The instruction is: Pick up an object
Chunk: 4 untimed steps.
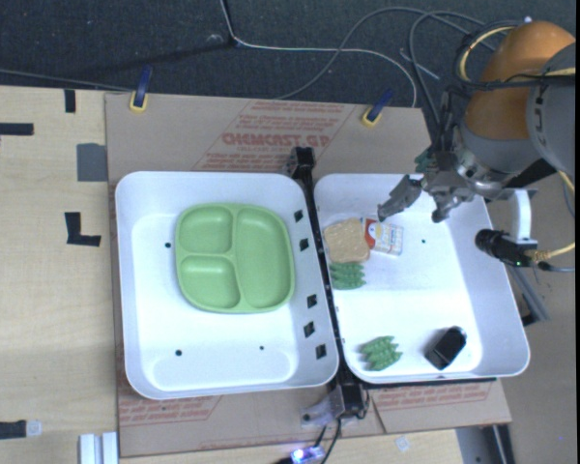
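Nothing is lifted yet. In the right bin, a tan block and a small packet lie at its upper left, greens just below, another green piece and a black object near the lower edge. The gripper hovers above the packet, fingers spread wide, holding nothing. The left bin holds a green tray.

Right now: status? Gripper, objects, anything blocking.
Gripper open, above right bin, holding nothing. Tan item and small packet just below-left. Nothing blocking. Green pieces, black object near front.
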Motion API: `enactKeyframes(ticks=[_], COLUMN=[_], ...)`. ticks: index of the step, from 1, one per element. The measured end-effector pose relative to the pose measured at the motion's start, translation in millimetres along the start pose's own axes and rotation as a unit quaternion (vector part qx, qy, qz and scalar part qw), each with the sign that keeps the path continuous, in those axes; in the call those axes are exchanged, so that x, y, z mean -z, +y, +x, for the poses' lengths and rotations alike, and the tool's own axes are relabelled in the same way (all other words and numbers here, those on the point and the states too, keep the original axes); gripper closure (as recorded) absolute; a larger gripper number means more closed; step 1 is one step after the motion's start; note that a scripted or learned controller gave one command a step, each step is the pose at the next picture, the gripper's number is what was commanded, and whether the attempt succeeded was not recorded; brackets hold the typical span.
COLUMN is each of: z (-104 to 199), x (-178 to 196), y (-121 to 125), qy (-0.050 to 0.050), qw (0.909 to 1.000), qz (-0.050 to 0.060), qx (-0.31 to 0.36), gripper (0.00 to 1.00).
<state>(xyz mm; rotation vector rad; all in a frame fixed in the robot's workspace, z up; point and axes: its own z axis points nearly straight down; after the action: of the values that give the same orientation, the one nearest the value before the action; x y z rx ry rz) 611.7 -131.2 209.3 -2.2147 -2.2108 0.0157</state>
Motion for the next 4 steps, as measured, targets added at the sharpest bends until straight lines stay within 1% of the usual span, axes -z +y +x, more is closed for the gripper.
enactKeyframes(ticks=[1,2,3,4], z=[0.5,9.8,6.4,5.8], x=[9.0,-42.9,-103.5,-121.8], y=[2.6,-2.4,-9.6,-7.9], qy=[-0.001,-0.001,-0.001,-0.001], qw=[1.0,1.0,1.0,1.0], qz=[-0.007,-0.005,-0.005,-0.008], qx=[0.002,0.002,0.001,0.001], gripper=[0.0,0.0,0.0,0.0])
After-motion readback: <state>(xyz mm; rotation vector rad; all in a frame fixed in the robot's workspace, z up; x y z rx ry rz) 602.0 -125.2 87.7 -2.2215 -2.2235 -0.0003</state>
